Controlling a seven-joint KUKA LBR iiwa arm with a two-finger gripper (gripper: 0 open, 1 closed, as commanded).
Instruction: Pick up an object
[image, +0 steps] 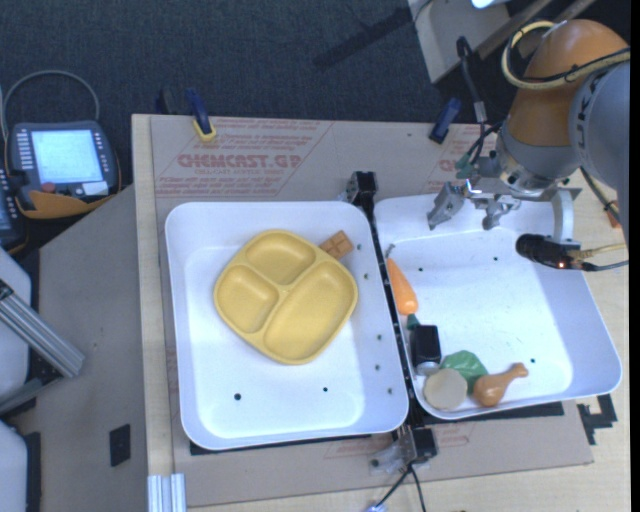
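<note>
Orange, the carrot (402, 288) lies by the right bin's (580, 330) left wall, well apart from your gripper (470, 213), whose fingers are spread with nothing between them over that bin's far edge.

carrot (402, 288) | orange, lying flat | right bin's left edge

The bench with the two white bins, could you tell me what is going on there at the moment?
A robot arm reaches in from the right, its gripper open over the far end of the right bin, with nothing between its fingers. The pickable things lie at that bin's near left side: a carrot, a black block, a pale round piece, something green and a toy drumstick. The left bin holds a yellow divided plate.
</note>
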